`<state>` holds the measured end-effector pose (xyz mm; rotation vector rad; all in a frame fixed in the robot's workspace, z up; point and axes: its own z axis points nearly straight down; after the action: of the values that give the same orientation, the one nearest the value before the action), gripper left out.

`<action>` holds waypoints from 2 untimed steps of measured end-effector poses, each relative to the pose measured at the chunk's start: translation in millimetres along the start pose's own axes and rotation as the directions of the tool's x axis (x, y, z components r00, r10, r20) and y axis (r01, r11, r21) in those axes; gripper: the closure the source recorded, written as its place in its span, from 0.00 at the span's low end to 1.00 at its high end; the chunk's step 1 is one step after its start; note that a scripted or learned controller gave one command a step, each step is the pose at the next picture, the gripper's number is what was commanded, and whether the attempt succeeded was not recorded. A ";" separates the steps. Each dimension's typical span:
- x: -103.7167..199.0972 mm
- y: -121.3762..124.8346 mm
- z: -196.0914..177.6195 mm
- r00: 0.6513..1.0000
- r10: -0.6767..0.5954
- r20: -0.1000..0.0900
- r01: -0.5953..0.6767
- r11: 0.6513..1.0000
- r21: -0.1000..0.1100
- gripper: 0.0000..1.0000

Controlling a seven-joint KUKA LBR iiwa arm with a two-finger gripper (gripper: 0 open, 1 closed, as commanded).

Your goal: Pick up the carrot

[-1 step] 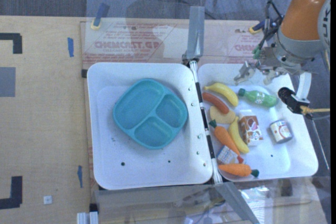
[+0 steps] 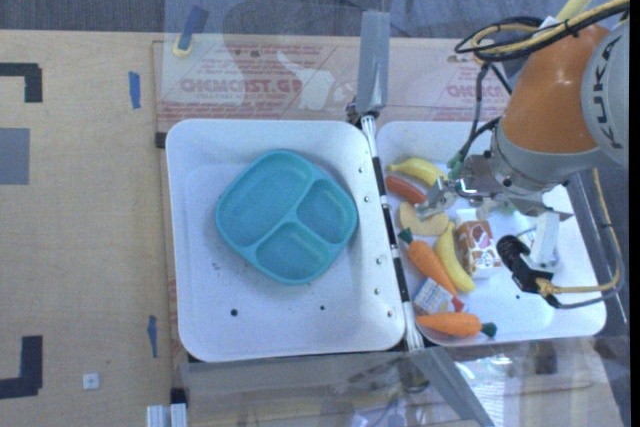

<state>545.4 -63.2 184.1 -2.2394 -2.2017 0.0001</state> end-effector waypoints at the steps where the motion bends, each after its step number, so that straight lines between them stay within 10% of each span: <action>1: -31.3 -65.6 88.3 0.965 -0.263 0.000 0.263 0.965 -0.001 0.00; 2: -28.4 -64.9 -34.4 0.922 -0.387 0.002 0.387 0.922 -0.002 0.00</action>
<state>480.1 -90.5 218.6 -1.7617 -2.6032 -0.0020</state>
